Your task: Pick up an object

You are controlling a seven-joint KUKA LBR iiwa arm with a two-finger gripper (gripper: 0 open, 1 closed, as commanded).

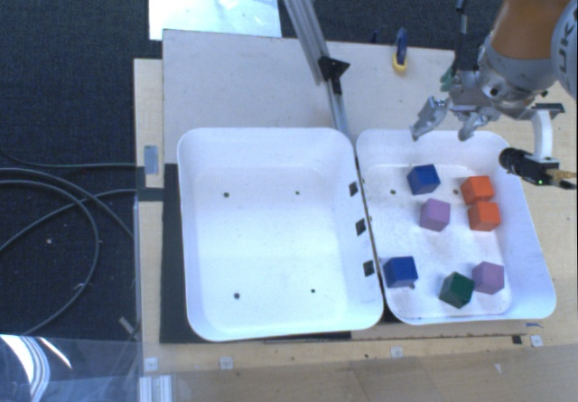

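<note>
The right bin (533, 238) holds several small blocks: a blue one (423, 179) near the back, a purple one (434, 214) below it, two orange ones (478, 188) (484, 215) side by side, a second blue one (400, 271) at the front left, a green one (457, 288) and another purple one (489, 276). My gripper (447, 124) hangs above the bin's back edge, up and right of the back blue block. Its fingers (424, 125) are spread apart with nothing between them.
The left bin (271, 238) lies beside the right one. A slanted metal pole (307, 21) crosses the back of the bench. A yellow and blue clamp (399, 55) sits at the bench's far edge, and black cables (54, 210) lie on the floor at left.
</note>
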